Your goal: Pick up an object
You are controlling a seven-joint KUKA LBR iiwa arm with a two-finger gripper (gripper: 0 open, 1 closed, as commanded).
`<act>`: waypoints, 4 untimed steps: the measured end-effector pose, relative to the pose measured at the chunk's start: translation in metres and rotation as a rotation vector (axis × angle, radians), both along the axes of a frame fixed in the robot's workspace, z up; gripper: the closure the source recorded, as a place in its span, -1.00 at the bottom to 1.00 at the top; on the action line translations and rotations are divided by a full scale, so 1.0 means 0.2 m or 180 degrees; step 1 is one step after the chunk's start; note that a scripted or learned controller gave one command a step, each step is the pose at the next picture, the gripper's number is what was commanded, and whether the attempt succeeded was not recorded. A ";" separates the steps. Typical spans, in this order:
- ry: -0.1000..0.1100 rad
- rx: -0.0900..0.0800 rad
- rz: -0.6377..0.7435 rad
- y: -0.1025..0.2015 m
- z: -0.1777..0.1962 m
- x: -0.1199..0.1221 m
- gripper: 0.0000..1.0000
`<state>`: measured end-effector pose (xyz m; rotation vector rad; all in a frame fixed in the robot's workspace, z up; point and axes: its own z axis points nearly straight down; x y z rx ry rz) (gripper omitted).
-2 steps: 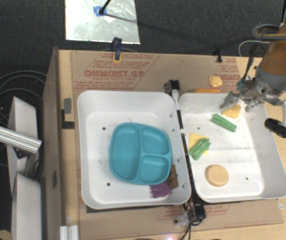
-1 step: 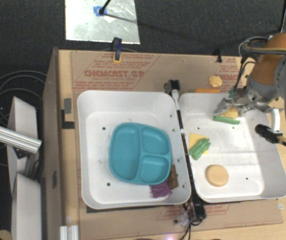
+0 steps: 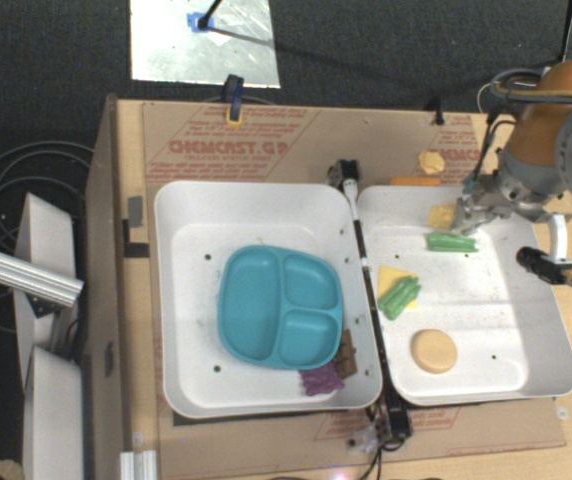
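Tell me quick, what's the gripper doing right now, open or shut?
Gripper: cannot be told; it sits low over the right white bin, beside the green oblong block.

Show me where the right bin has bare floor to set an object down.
Right bin: bare floor between the tan disc and the right wall. Crowded at the far end, where the hand hovers by the green bar, and around the green piece near the divider.
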<state>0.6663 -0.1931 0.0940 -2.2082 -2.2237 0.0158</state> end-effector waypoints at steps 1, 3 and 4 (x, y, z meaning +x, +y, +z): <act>-0.0058 -0.0002 -0.0024 -0.05 0.46 -0.23 1.00; -0.0051 0.0004 -0.0011 0.25 0.69 -0.26 -1.00; -0.0024 0.0007 -0.0005 0.21 0.07 -0.09 -1.00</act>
